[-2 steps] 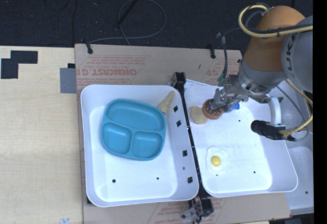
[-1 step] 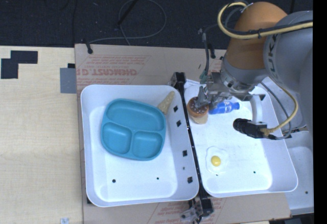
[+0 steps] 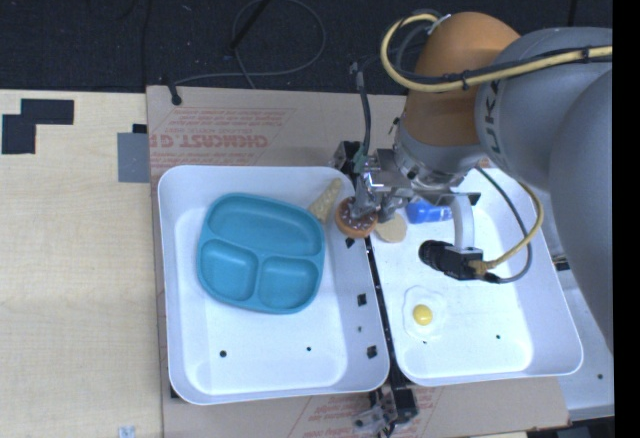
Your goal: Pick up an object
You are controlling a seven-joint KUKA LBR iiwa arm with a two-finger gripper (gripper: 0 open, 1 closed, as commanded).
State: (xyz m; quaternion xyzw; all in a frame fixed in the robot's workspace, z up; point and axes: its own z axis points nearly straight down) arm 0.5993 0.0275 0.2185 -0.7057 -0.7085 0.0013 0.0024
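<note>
The arm enters from the right, its orange band above the wrist. The end effector (image 3: 368, 198) sits over the divide between the two white bins, at their far edge. Whether it is open or closed cannot be told from this angle.

Directly below the end effector, a small round brown object resembling a doughnut (image 3: 354, 219) lies at the inner rim of the left bin (image 3: 190, 366). It appears to touch the tip of the end effector, but a grip on it cannot be confirmed.

Contents of the left bin:
- A blue divided plate (image 3: 261, 253) with three compartments, lying flat in the far half.
- A pale cone-shaped item (image 3: 326, 197), between the plate and the brown object.

Contents of the right bin (image 3: 540, 356):
- A beige round piece (image 3: 392, 229), just beside the brown object.
- A blue item (image 3: 428, 213), partly hidden under the wrist.
- A fried-egg toy (image 3: 423, 314), white with a yellow centre, near the front of the bin.

Both bins rest on a cardboard sheet (image 3: 250, 126) laid on the table (image 3: 70, 276)
</note>
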